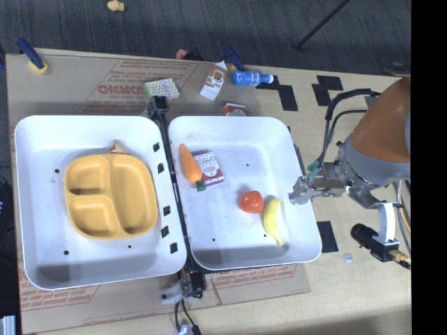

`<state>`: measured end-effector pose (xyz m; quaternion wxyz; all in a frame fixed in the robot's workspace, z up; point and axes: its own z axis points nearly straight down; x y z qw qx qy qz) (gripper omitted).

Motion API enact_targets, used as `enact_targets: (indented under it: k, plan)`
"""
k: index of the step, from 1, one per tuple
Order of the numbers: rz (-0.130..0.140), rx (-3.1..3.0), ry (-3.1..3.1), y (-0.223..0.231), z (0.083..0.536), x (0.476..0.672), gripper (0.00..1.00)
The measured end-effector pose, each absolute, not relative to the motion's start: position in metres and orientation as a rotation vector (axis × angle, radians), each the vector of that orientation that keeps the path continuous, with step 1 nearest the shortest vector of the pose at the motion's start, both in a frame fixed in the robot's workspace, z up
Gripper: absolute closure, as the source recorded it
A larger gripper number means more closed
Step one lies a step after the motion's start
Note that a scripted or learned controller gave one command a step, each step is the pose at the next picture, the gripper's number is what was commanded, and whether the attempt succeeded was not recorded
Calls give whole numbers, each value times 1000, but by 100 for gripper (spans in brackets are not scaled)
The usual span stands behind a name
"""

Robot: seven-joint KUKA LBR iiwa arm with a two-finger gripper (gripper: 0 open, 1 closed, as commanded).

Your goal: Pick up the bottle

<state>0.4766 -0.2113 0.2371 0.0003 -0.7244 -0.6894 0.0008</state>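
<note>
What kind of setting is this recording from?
Probably a robot lab's pick-and-place bench: two white bins clipped onto cardboard, toy food such as a banana and carrot, and a robot arm reaching in.

One fixed cam above bench [349, 285], angled down on both bins; arm [380, 142] enters right.

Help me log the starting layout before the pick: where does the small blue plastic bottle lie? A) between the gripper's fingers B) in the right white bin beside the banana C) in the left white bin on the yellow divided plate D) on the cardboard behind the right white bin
D: the small blue plastic bottle lies on the cardboard just beyond the far rim of the right white bin, outside both bins.
</note>
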Motion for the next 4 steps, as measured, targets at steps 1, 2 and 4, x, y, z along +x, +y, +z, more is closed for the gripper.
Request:
enact_targets:
  k: [1,2,4]
  plan:
    - [3,-2383,-2042,-209,231,476,100]
    - [4,-2766,-1477,-206,213,476,100]
    - [7,-3069,-643,-201,229,476,100]
